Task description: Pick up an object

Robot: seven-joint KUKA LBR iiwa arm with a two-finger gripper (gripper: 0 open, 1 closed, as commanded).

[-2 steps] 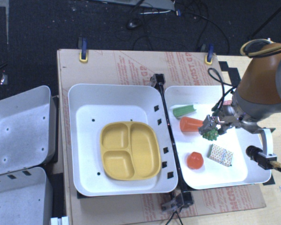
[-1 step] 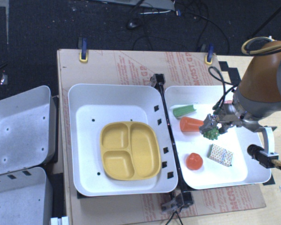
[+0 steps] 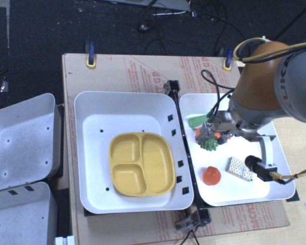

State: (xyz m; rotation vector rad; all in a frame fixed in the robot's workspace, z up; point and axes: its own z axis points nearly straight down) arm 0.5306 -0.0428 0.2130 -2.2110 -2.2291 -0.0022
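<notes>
Objects for picking lie in the right bin (image 3: 283, 152), one of two shallow white bins side by side on the surface. A dark green bumpy toy (image 3: 210, 144) sits near the bin's left side, touching something small and orange-red (image 3: 200, 133) and lying just below a light green piece (image 3: 196, 120). A round red object (image 3: 211, 175) rests nearer the front, and a small patterned box (image 3: 239, 168) lies just beside it to the right. The left bin (image 3: 92, 116) holds a yellow divided tray (image 3: 142, 163).

The grey arm with its orange band reaches in from the right, and the hand (image 3: 212, 132) sits low over the green and orange cluster. Whether it is open or closed cannot be told, since the wrist covers it.

To do this step well, the hand should probably centre on one item rather than the crowded cluster, descend straight, close fully, then lift slowly. The red object and box look easier, standing apart from the clutter.
</notes>
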